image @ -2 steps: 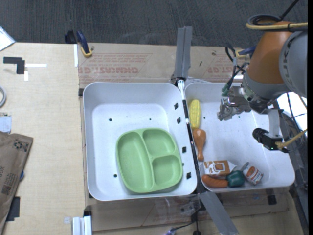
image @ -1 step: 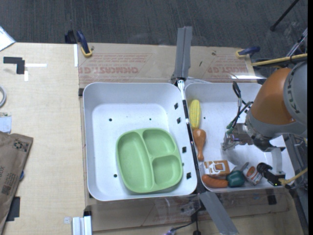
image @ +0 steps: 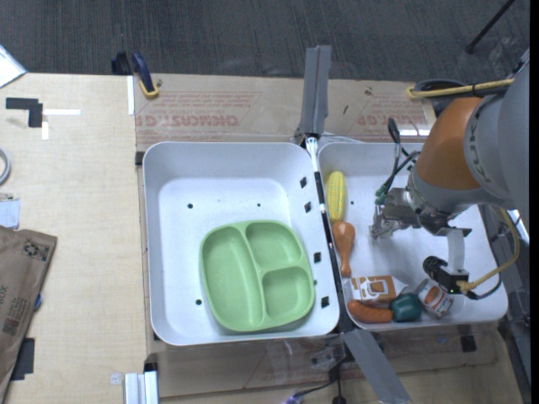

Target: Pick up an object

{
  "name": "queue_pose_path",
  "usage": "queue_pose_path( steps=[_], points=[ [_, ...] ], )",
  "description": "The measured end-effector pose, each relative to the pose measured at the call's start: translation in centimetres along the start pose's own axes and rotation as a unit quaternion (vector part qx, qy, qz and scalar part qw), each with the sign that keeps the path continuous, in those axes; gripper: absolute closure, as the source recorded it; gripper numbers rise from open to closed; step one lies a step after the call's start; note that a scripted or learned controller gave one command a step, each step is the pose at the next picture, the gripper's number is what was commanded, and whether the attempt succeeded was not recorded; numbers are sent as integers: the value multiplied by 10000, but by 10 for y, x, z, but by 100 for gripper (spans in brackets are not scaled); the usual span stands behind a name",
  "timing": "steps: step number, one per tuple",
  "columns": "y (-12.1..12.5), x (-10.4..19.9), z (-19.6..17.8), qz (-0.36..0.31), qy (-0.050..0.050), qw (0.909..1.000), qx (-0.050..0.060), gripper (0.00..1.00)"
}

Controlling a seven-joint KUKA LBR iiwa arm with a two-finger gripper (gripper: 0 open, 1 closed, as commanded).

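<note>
Where pincer (image: 383,225) hovers: bumpy yellow corn cob (image: 336,194), smooth white bin (image: 358,160).

Light falls bright and even from above, washing the two shallow white plastic bins (image: 160,225) nearly to glare. Shadows stay soft and short, the clearest beneath the pale green divided plate (image: 255,273). Focus holds fairly sharp at centre; the dark floor (image: 253,15) along the top reads dim and grainy.
</note>
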State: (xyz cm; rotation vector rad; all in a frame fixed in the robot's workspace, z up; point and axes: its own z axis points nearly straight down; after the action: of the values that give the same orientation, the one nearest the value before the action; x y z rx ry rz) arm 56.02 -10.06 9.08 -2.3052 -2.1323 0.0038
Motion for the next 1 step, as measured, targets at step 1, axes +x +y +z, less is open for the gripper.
queue_pose_path(
  steps=[1],
  points=[
    [0, -2, -1, 9, -13, 10000, -8, 0]
  ],
)
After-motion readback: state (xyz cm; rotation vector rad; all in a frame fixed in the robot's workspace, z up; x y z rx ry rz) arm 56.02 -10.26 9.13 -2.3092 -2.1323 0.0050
